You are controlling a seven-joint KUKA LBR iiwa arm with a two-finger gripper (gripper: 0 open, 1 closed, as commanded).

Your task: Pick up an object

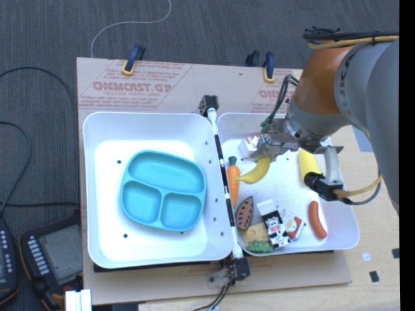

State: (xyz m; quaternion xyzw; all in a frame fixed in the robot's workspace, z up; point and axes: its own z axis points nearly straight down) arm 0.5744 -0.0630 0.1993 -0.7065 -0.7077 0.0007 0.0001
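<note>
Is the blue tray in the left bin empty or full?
Empty. All three compartments of the blue tray show bare blue; it lies flat in the left bin.

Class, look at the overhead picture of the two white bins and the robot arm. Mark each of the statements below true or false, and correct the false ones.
1. The blue divided plate lies in the left bin. True.
2. The banana lies on the blue plate. False: it lies in the right bin, under the arm's hand.
3. The carrot lies along the right bin's left wall. True.
4. The red sausage lies in the left bin. False: it lies in the right bin, near its right side.
5. The plate has five compartments. False: it has three.
</note>
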